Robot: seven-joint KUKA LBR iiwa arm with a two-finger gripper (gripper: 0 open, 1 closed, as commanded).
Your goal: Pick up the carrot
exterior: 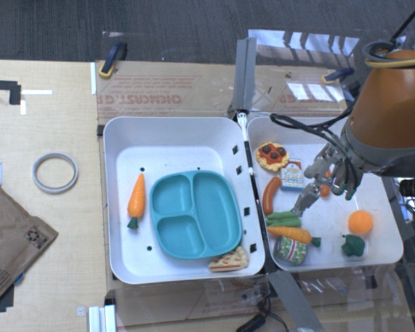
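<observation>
From my station, the overhead camera showed the arm (391,102) reaching in from the right, its orange band bulking over the far right corner of the right bin (394,254). The wrist sloped down and to the left, ending in the gripper (306,203), which hung low over the middle of that bin. One grey finger pointed down-left toward the green pea pod (283,218), with its tip just above it. I could not tell how far the fingers were parted, and I saw nothing between them.

There were two carrots. One carrot (137,196) lay in the left bin (114,206), lengthwise beside the left edge of the teal divided plate (194,213), well apart from the gripper. A second carrot (290,234) lay in the right bin just below the pea pod, near the fingertip, its green end pointing right.

Around the gripper in the right bin sat a small pizza (272,155), a sausage (270,194), a small white and blue carton (292,174), an orange (360,222), a broccoli floret (353,245) and a green packet (290,252). A waffle piece (228,261) lay at the plate's near edge.
</observation>
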